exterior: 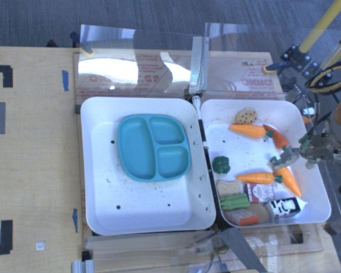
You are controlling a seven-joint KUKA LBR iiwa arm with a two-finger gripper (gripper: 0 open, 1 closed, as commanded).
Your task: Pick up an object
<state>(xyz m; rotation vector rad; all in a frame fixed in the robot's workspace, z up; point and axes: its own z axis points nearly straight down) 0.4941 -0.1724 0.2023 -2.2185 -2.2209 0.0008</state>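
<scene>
Right now my jaws (pixel 285 158) hang low over the right bin (pixel 318 212), near its right wall, though I cannot tell whether they are apart or together. Just beside them lies a carrot (pixel 288 180), tilted, near another carrot (pixel 256 177). It looks light, stiff and smooth, likely slippery, so I would take it across its thick middle.

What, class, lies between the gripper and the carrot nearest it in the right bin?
Nothing visible. The gripper hangs at the right bin's right side, just above the nearest carrot, with no other item between them.
</scene>
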